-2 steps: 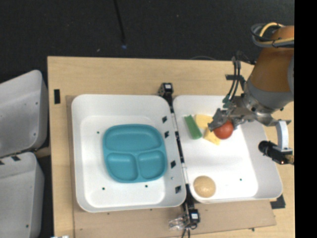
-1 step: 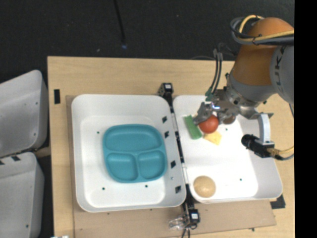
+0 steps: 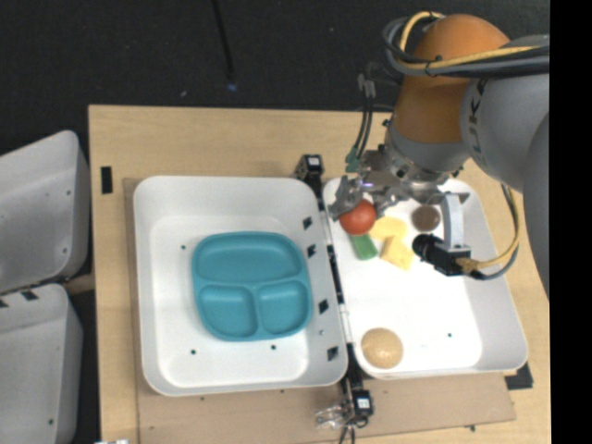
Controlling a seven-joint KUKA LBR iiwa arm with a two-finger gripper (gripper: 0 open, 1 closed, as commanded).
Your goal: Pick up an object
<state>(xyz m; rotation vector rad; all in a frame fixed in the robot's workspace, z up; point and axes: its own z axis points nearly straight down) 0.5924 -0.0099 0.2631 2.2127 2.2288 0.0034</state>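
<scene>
In the right bin [image 3: 462, 340], my gripper [image 3: 355, 198] hangs low over the back left corner. A red round object [image 3: 358, 218] lies directly under its tip, and I cannot see whether the two touch. Beside the red one are a green piece [image 3: 364, 247] and yellow pieces [image 3: 395, 241]. A small brown round object [image 3: 425, 217] sits under the wrist to the right. Alone near the bin's front edge rests a beige ball [image 3: 381, 347].
The left bin [image 3: 157, 248] holds a teal divided plate [image 3: 250, 283]. The raised wall between the bins [image 3: 331, 276] runs just left of the gripper. A black fitting with a yellow cable [image 3: 442, 255] hangs off the arm over the right bin.
</scene>
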